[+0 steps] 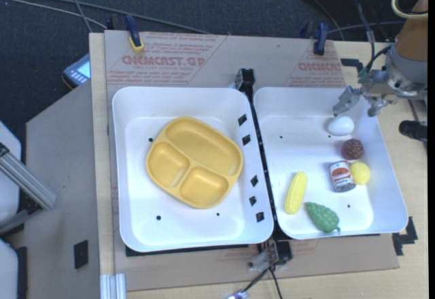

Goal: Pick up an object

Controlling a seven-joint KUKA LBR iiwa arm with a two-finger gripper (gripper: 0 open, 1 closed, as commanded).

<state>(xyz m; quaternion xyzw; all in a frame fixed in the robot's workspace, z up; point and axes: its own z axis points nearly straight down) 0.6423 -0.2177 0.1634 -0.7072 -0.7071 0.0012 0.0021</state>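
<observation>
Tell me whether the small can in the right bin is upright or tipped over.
Tipped over. The small red-labelled can lies on its side on the right white bin's floor, beside the small yellow lemon.

Red print is showing on the brown board lying under the two bins: "CHEMCAST GP" is reading large above the left bin, with smaller lines and a repeat at right too blurred to read.

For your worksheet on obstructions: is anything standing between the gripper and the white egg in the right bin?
Nothing visible does. The gripper hangs just above the white egg, with bare bin floor between them.
</observation>
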